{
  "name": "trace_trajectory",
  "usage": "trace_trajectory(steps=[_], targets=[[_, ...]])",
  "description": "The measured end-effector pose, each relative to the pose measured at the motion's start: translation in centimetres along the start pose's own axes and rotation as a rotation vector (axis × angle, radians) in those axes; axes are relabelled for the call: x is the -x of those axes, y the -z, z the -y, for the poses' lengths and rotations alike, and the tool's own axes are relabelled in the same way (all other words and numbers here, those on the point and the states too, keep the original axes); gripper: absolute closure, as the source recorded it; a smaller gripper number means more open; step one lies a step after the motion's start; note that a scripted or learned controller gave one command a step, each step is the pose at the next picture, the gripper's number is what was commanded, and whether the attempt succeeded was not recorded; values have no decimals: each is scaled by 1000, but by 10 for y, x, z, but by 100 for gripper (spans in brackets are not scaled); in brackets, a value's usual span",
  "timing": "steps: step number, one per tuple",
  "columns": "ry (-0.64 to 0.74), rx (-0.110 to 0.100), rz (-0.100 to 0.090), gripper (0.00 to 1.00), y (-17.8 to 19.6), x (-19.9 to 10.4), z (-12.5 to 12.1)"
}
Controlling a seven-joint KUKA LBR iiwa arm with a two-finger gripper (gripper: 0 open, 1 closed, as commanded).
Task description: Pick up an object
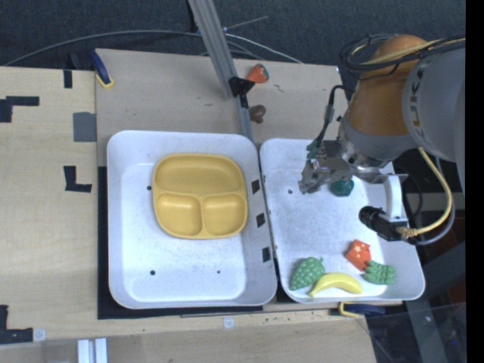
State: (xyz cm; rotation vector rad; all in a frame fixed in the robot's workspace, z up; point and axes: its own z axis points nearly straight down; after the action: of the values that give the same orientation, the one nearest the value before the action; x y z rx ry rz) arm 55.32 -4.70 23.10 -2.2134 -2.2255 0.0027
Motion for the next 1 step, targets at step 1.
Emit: trace_trajectory(steps=[1], targets=[[1, 1, -1, 100, 7, -51, 0]])
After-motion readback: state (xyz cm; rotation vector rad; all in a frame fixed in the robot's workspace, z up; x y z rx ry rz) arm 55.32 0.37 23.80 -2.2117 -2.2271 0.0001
